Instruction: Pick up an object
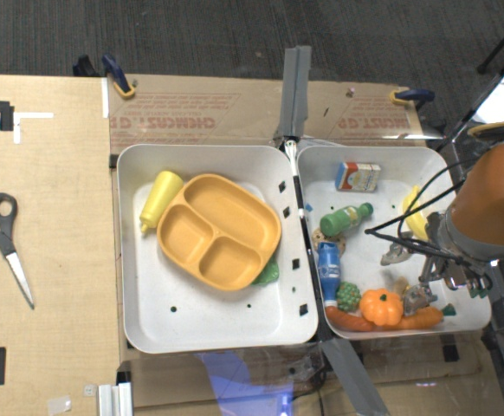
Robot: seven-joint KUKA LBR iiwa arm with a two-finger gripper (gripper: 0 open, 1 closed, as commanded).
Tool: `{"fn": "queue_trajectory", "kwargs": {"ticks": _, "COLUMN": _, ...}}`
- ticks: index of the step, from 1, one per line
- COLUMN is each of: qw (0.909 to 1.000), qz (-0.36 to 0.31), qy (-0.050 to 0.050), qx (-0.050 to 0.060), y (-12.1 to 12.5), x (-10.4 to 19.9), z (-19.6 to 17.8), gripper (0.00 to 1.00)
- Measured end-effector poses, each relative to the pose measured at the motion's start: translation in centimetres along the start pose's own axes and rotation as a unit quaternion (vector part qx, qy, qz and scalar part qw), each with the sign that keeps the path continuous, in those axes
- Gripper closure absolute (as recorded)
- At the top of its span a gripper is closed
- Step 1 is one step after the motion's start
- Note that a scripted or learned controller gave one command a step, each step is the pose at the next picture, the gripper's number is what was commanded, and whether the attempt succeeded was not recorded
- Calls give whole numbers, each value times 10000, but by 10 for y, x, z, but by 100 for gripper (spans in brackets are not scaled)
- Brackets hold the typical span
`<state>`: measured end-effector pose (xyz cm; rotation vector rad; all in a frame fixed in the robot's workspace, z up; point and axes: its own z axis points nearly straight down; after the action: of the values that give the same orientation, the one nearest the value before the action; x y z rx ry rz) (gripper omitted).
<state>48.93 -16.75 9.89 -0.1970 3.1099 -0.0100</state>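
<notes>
My gripper (pixel 408 276) hangs low in the right bin (pixel 382 159), near its front right part. Its two metal fingertips (pixel 397 252) stand apart with only white bin floor between them, so it is open. An orange toy pumpkin (pixel 382 307) lies just left of the nearer fingertip, on top of a long carrot (pixel 356 321). Further left are a small green broccoli-like piece (pixel 348 295), a blue bottle (pixel 328 267) and a green bottle (pixel 345 219). A small carton (pixel 358 177) sits at the back. A yellow object (pixel 415 212) is partly hidden by the cables.
The left bin (pixel 139 302) holds a yellow divided plate (pixel 220 230), a yellow bottle (pixel 160 199) beside it and a green item (pixel 268 273) peeking out under the plate's edge. Scissors (pixel 5 241) lie on the bench at far left. Black cables (pixel 408 219) cross the right bin.
</notes>
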Motion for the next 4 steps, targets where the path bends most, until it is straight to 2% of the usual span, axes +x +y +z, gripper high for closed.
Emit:
{"fn": "queue_trajectory", "kwargs": {"ticks": 1, "qw": 9987, "qz": 500, "qy": 72, "qx": -27, "y": 32, "x": -70, "z": 4, "gripper": 0}}
{"fn": "queue_trajectory", "kwargs": {"ticks": 2, "qw": 9995, "qz": -317, "qy": 77, "qx": -27, "y": -8, "x": -132, "z": 7, "gripper": 0}}
{"fn": "queue_trajectory", "kwargs": {"ticks": 3, "qw": 9911, "qz": -1329, "qy": 79, "qx": -43, "y": 2, "x": -128, "z": 7, "gripper": 0}}
{"fn": "queue_trajectory", "kwargs": {"ticks": 4, "qw": 9910, "qz": -1335, "qy": 53, "qx": -33, "y": 2, "x": -130, "z": -5, "gripper": 100}}
